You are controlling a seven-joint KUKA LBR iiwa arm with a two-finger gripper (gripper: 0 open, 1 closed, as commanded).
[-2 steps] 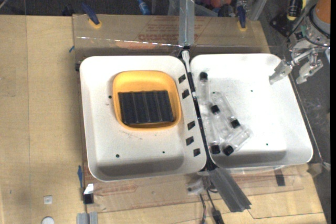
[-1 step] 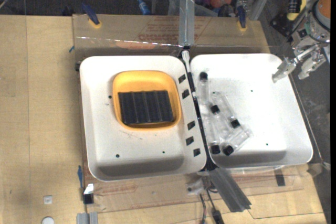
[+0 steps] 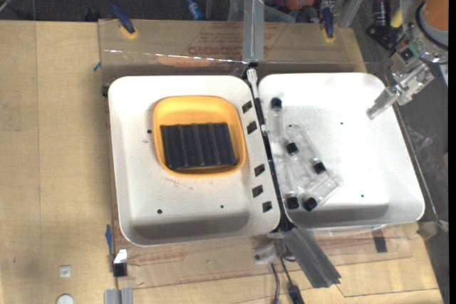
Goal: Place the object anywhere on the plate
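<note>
Clear plastic pieces [image 3: 305,166] with small black caps lie in the right bin, toward its left side, close beside the divider between the two bins; they are see-through, and from where I stand I cannot make out their exact shape or count them.

From biggest down: the wooden bench [image 3: 50,153] carries both white bins. The left bin [image 3: 135,210] holds a yellow plate [image 3: 196,107] with rounded corners, set a little above the bin's middle. On the plate rests a dark ribbed tray [image 3: 198,145], covering most of its lower half. The right bin [image 3: 370,174] holds the clear pieces.

The arm comes in at the upper right, and its gripper [image 3: 385,102] hangs over the right bin's upper right corner, well apart from the clear pieces and the plate. Nothing sits between its fingers; how far they are parted I cannot tell.
</note>
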